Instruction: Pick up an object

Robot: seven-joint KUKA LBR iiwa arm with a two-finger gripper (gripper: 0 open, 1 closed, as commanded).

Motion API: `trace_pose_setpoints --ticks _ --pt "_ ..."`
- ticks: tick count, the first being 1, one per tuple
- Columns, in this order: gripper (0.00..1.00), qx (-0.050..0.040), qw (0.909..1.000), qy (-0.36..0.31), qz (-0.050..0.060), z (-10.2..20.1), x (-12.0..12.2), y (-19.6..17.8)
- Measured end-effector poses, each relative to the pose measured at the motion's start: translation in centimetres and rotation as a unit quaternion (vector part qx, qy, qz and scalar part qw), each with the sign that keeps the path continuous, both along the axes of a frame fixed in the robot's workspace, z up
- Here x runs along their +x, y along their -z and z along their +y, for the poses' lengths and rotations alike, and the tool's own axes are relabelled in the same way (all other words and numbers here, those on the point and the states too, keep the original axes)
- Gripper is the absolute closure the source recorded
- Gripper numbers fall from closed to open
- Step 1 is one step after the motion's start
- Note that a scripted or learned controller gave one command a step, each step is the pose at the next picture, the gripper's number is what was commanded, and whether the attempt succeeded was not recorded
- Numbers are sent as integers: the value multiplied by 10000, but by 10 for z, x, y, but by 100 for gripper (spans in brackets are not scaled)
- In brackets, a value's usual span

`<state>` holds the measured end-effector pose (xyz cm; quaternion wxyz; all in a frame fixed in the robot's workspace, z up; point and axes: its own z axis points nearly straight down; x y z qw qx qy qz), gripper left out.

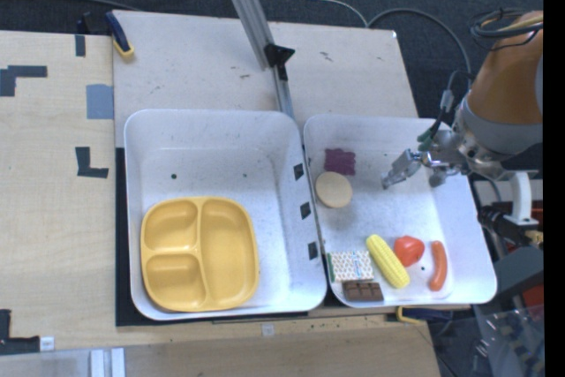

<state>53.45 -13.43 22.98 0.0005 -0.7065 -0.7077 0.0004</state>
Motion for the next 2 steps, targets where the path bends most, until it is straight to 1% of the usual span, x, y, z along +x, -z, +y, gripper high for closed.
trace_pose_setpoints --ticks 1,2 --pt "0 -7 10000 5 -4 40 -39 143" --pt "0 8 10000 -28 -34 128 -48 37"
